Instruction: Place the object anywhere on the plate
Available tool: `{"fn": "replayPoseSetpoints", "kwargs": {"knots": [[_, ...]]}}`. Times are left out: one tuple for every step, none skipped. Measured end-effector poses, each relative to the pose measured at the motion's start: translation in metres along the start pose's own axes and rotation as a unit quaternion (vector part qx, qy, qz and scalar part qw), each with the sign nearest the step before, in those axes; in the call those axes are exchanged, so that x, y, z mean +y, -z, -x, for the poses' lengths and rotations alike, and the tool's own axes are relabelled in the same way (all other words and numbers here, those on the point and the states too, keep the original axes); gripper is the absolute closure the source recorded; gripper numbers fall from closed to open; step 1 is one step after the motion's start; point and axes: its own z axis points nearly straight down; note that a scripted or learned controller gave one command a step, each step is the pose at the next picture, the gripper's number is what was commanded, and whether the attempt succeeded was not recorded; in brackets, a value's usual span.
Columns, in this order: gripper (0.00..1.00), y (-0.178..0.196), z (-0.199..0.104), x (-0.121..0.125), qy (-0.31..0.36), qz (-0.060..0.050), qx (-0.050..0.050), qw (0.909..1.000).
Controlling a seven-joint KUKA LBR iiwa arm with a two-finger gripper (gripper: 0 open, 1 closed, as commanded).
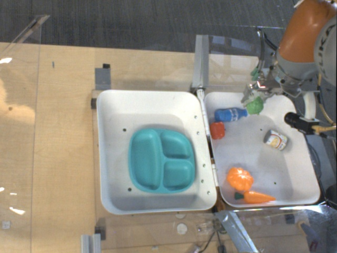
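A teal divided plate lies in the left bin. The right bin holds a blue bottle, a red block, a green object, a small can, an orange fruit and a carrot. My gripper hangs over the far edge of the right bin, just above and touching or nearly touching the green object. Whether it holds that object cannot be made out.
A metal divider rises between the two bins at the back. The bins' shared wall separates the plate from the objects. Bare wooden bench spreads to the left.
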Motion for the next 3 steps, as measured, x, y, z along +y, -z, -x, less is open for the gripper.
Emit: {"fn": "replayPoseSetpoints", "kwargs": {"knots": [[1.00,-0.021,-0.091,0.002,0.015,-0.001,0.002,0.9999],[1.00,-0.046,-0.165,-0.031,-0.006,-0.003,0.002,1.0000],[1.00,-0.045,-0.201,-0.103,0.008,-0.002,0.002,1.0000]]}}
